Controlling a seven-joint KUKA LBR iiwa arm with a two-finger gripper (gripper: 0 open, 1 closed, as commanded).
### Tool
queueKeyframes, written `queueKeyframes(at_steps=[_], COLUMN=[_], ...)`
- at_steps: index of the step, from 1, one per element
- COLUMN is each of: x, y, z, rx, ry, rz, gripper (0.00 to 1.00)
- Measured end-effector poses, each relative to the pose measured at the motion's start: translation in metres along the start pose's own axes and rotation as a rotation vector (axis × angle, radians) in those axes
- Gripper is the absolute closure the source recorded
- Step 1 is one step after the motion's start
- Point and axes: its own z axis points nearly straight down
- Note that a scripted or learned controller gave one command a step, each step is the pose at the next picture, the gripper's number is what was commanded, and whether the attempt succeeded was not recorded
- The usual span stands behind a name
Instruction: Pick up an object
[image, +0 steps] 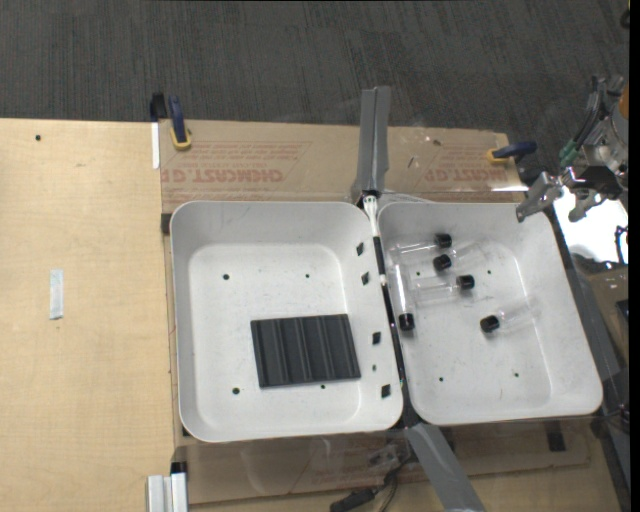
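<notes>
in the left white bin (200, 400), a single ribbed black rectangular plastic tray (304, 350) lies flat at about 5 o'clock; stiff, light, best pinched at an edge. in the right white bin (570, 390), five clear black-capped vials (437, 262) cluster toward 11 o'clock: light, slippery, prone to roll, grasp mid-barrel. the gripper (575, 185) hangs at the bin's 1 o'clock corner.

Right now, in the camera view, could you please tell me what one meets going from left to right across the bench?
Small grey strip → left bin → black ribbed panel lying in it → right bin with clear black-capped vials → hand at the far right.
</notes>
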Motion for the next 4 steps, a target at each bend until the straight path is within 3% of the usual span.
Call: queueKeyframes(at_steps=[1,2,3,4], x=[0.032,-0.003,-0.019,0.018], y=[0.028,-0.028,-0.063,-0.072], z=[0.132,0.166,0.089,0.126], rx=[-0.001,-0.002,-0.002,0.001], ry=[0.0,0.0,0.0,0.001], rz=[-0.023,-0.005,-0.042,-0.065], gripper=[0.0,0.0,0.0,0.0])
